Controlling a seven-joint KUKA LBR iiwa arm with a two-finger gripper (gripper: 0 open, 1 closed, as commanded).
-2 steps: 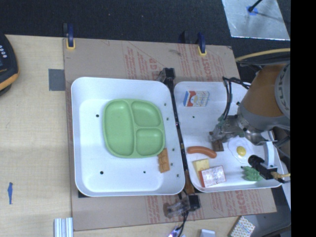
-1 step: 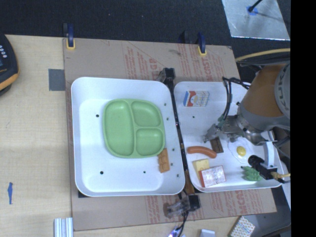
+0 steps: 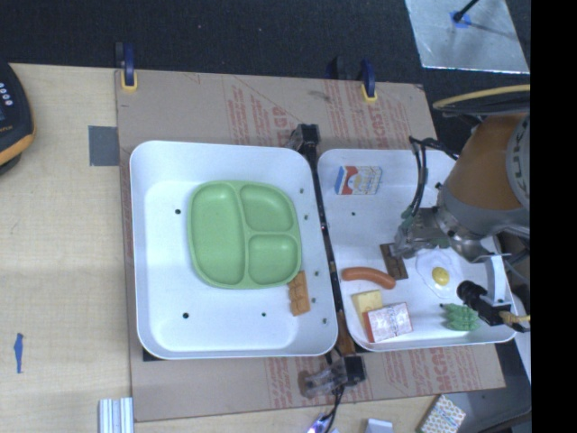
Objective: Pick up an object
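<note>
Hotdog (image 3: 368, 276) lies in right bin (image 3: 424, 162), at about 8 o'clock from claw (image 3: 403, 244), near but apart. Claw hangs low over the bin floor; opening cannot be told, nothing visibly gripped. Hotdog: orange-red, long, lying flat, yellow block (image 3: 365, 300) just below it at 6 o'clock.

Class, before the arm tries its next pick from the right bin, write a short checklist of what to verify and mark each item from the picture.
1. Gripper is over the right bin: ok.
2. Finger opening is visible: cannot tell.
3. Something is held between the fingers: cannot tell.
4. Nearest target, the hot dog, lies free of the bin wall: ok.
5. Fried egg is unobstructed: not ok, the arm partly overhangs it.
6. Green divided plate sits in the left bin, out of the way: ok.
</note>
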